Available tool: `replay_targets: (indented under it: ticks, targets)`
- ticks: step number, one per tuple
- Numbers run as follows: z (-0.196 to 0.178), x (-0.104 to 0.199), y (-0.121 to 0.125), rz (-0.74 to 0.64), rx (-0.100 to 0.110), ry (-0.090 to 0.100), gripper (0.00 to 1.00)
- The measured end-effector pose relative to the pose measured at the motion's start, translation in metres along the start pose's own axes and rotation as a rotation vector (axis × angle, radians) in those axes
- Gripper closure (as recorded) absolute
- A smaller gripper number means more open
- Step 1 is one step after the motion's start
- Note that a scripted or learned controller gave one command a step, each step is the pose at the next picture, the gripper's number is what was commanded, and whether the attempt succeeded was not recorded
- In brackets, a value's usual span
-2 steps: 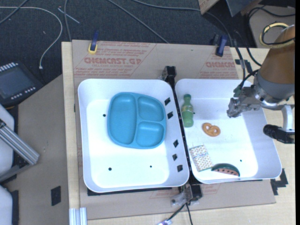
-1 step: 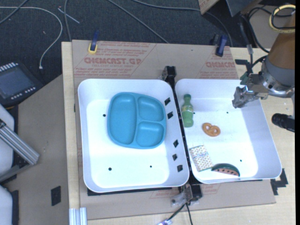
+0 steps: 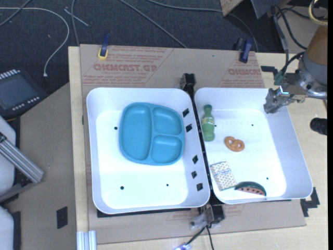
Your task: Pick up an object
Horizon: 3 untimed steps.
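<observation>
The right bin point(image 3: 281, 155) holds a green bottle point(image 3: 208, 123) lying near its left wall, a pretzel point(image 3: 234, 144) in the middle, a small checkered packet point(image 3: 223, 174) toward the front left, and a watermelon slice point(image 3: 250, 188) at the front edge. My gripper point(image 3: 272, 102) hangs over the bin's far right corner, well away from all of these, with nothing seen between its fingers.
The left bin point(image 3: 104, 176) holds a blue divided plate point(image 3: 152, 133). Black clips run along the divider point(image 3: 195, 139) between the bins. Cables lie on the floor beyond the bench, and clamps sit at its back edge.
</observation>
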State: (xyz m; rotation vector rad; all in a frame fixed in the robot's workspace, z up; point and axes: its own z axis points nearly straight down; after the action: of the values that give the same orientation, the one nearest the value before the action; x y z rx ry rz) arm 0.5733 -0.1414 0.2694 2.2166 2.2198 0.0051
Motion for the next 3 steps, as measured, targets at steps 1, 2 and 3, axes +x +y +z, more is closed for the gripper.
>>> replay_targets:
  ticks: [1, 2, 3]
  targets:
    - [0.006, 0.054, -0.011, -0.004, 0.008, 0.004, 1.00]
    - [0.002, 0.105, -0.011, -0.004, 0.006, 0.003, 1.00]
    - [0.018, 0.151, -0.012, -0.004, 0.009, 0.004, 1.00]
